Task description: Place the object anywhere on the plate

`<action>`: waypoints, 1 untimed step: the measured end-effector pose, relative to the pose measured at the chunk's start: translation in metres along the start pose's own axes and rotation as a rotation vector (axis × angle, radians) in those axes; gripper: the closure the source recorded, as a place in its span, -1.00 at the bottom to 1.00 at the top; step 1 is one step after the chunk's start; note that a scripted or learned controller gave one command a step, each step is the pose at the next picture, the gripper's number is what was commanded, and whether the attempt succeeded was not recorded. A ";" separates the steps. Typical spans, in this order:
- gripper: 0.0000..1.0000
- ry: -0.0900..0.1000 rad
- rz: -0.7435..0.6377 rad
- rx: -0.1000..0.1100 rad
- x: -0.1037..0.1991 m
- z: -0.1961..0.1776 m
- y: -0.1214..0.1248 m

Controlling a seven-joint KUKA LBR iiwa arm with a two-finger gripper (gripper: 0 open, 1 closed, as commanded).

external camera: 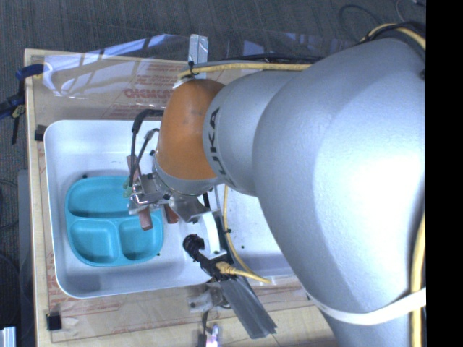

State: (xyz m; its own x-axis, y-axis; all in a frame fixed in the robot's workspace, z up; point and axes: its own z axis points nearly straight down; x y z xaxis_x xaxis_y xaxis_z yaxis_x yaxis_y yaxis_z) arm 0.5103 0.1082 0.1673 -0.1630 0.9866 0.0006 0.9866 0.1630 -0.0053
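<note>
My jaws hang over the right edge of the blue plate in the left bin.

My grey arm [318,165] reaches in from the right, its orange band [184,139] sitting above the wrist, and it covers nearly all of the right bin [249,223]. The jaws' tip [142,210] hovers above the turquoise divided plate [98,226], which lies in the left white bin [65,157] on the worktop [43,295]. Just at the jaws I see a small reddish-brown piece [147,221], over the plate's right-hand compartment near its rim; I cannot tell whether it is the object or part of my own fingers, nor whether it is gripped or lying on the plate. How far the jaws stand open I cannot tell; the wrist and its cables hide them.
</note>
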 end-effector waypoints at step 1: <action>-1.00 0.000 0.000 -0.001 0.000 0.000 0.000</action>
